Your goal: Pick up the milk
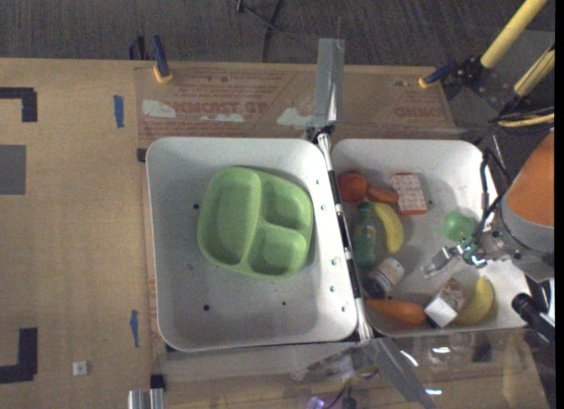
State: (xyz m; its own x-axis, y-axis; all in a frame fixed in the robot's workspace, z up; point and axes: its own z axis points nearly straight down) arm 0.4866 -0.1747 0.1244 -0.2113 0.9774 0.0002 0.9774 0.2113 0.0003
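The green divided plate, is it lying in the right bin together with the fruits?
No, the green divided plate lies alone in the left bin.

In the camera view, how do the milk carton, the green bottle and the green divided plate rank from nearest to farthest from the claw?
Measured from the claw, in the right bin:
1. Milk carton, just below the claw, near the bin's front edge.
2. Green bottle, at the right bin's left wall.
3. Green divided plate, in the left bin.
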